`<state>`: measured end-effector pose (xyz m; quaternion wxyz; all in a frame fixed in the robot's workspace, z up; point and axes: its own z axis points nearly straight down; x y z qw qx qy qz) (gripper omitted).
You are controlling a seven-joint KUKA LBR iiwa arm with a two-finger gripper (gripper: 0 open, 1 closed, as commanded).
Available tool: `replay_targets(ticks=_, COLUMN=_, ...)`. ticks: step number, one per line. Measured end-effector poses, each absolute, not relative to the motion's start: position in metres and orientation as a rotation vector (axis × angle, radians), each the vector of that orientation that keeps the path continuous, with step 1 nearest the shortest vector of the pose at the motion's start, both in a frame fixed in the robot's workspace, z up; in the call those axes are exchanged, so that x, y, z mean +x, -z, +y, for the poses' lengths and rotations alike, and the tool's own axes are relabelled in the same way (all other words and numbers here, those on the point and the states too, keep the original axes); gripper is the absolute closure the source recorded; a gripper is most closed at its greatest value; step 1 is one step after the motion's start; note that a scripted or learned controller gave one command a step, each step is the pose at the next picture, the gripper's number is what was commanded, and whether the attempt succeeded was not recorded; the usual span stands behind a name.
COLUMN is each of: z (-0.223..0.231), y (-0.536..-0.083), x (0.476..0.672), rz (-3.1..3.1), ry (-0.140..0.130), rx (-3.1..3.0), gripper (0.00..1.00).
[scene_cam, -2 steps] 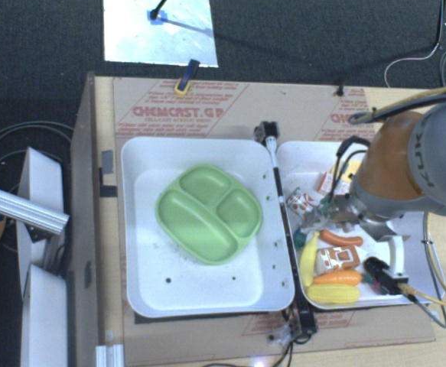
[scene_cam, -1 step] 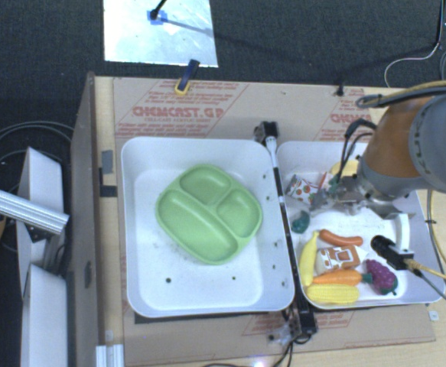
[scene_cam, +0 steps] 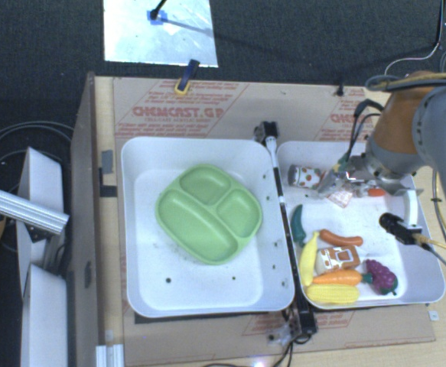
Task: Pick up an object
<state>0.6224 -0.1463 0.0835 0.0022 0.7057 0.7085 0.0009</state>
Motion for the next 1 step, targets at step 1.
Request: replay_targets(ticks=1, z=-0.1608, y=-0.0823, x=0.5954, rz=2.222, ry=0.004, rx=2.223, gripper=0.0)
